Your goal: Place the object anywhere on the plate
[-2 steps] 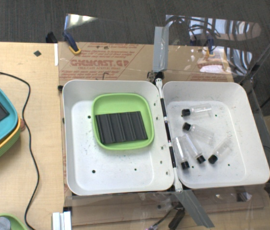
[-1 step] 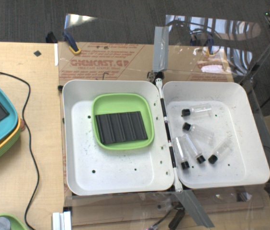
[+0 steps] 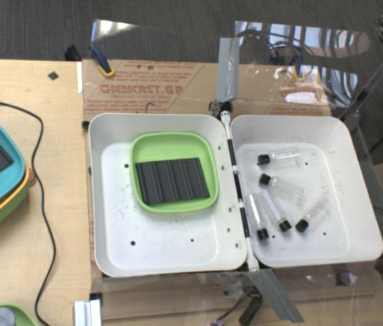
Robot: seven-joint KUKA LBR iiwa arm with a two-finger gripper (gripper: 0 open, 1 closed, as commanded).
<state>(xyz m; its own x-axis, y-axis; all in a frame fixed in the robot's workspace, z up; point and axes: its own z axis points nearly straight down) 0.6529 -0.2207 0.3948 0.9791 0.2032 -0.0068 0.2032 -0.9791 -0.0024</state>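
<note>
Grey metal bracket [image 3: 276, 303] at bottom centre, just under the seam where the bins meet. Round green-rimmed lid [image 3: 0, 316] cut off at the bottom left corner.

Counts:
- 2 white bins: left bin [image 3: 110, 202], right bin [image 3: 354, 182], rims touching along the centre seam.
- 1 green plate [image 3: 172, 140] in the upper middle of the left bin, carrying 1 dark ribbed insert [image 3: 172, 180] that covers most of its floor.
- 5 clear vials with black caps, all loose on the right bin's floor: one at upper centre [image 3: 284, 157], one below it [image 3: 284, 188], and three clustered low in the bin: [image 3: 255, 214], [image 3: 276, 212], [image 3: 312, 215]. The leftmost lies close to the seam wall. None is on the plate.
- 1 black cable [image 3: 43, 202] snaking down the wooden bench [image 3: 28, 94] at left.
- 1 stack of teal dishes [image 3: 5, 182] at the left edge.
- 1 cardboard sheet [image 3: 151, 87] behind the bins.

Open room: bare floor around the plate, widest below it. The right bin's right side and lower strip are bare. The plate's green rim stays exposed all round the insert.

Gripper opening: cannot tell.
</note>
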